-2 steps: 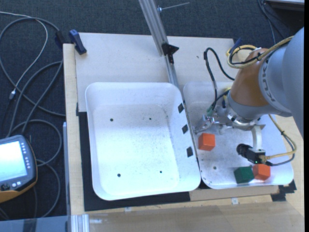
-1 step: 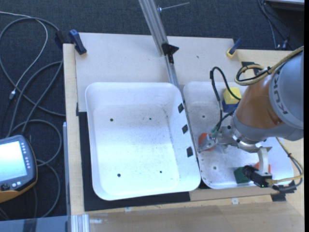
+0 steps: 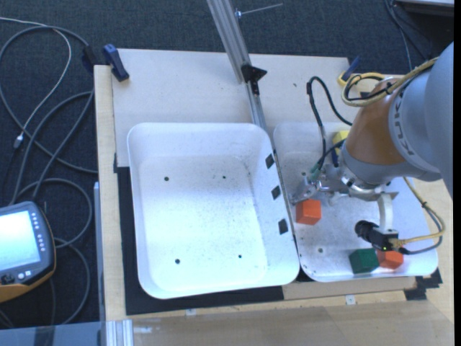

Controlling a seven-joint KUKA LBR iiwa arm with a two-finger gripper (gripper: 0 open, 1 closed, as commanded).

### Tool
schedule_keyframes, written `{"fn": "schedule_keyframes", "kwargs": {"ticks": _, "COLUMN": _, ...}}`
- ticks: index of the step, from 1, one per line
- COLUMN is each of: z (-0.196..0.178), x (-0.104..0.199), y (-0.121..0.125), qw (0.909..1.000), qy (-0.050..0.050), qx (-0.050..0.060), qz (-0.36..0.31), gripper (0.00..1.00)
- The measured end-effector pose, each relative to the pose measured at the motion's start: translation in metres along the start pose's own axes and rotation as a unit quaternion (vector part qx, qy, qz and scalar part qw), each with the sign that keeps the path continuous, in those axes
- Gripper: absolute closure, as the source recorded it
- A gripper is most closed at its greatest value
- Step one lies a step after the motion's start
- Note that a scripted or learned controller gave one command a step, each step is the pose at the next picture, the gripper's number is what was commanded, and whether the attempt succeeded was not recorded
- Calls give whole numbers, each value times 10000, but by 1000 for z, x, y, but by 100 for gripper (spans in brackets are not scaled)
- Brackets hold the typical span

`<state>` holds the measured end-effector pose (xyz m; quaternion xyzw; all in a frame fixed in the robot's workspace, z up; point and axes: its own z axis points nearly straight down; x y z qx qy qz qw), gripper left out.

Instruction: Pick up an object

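The orange block sits in the right bin just below-left of the claw, whose open-or-closed state I cannot tell

Left bin: open floor throughout. Right bin: my arm covers twelve to three o'clock; orange block at nine; green block at five.

It was a robotics lab: a grey KUKA arm reached over two white bins on a clamped counter, cables crossed dark carpet, and a teach pendant lay nearby.
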<state>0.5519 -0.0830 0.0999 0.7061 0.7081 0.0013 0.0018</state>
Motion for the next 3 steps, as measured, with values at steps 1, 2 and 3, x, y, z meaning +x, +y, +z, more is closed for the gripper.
{"fn": "schedule_keyframes", "kwargs": {"ticks": 1, "z": 0, "x": 1, "y": -35, "qw": 10000, "qy": 17, "qx": 48, "qz": 20, "gripper": 0}}
{"fn": "schedule_keyframes", "kwargs": {"ticks": 2, "z": 0, "x": -16, "y": 13, "qw": 10000, "qy": -5, "qx": -3, "qz": 3, "gripper": 0}}
{"fn": "schedule_keyframes", "kwargs": {"ticks": 3, "z": 1, "x": 2, "y": -42, "qw": 10000, "qy": 21, "qx": 54, "qz": 15, "gripper": 0}}
